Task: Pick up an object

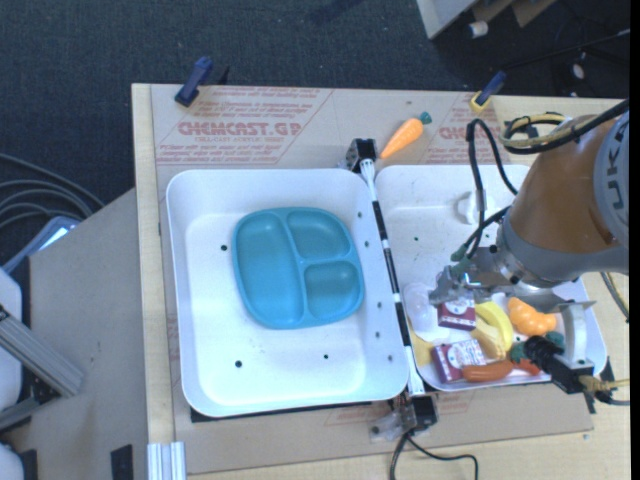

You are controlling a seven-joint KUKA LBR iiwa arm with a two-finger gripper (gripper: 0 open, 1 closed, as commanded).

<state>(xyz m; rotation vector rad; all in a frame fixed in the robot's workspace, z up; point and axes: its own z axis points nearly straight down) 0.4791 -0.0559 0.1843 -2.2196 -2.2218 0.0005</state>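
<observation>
Yellow banana (492, 325) just right of the pincer (447, 290), grip state unclear.

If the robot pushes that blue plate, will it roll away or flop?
Probably neither. The blue plate lies flat in the left bin, so it would likely slide. Its moulded compartments suggest stiff plastic, unlikely to bend, and probably light.

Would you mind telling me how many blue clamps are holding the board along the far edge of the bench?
2: one blue clamp at the far left corner, another at the far edge above the right bin. The arm may hide others.
</observation>
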